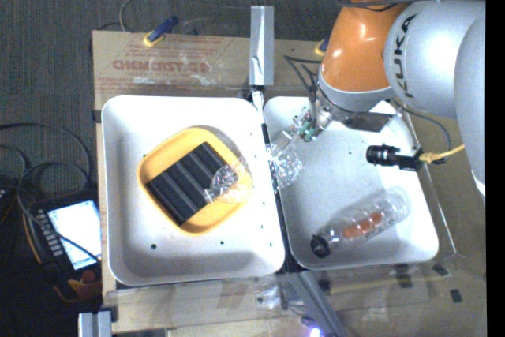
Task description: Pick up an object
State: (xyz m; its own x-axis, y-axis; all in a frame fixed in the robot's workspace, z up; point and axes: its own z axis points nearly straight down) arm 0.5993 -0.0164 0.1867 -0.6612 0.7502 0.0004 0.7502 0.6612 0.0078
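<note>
Reaching into the right bin (pixel 426 245): gripper (pixel 306 125), finger state cannot be told. Clear plastic bottle (pixel 360 225) lies below-right of it, well apart. Crumpled clear wrap (pixel 285 163) just below. Yellow tray (pixel 197 179) in left bin (pixel 134 249), leftward.

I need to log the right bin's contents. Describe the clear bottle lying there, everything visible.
The clear bottle lies on its side on the floor of the right bin, near the front wall, slanting from lower left to upper right. It looks like transparent plastic, with a dark cap at its lower-left end and something orange showing through its middle. It touches only the bin floor; the pincer is apart from it, up by the back left corner.
</note>
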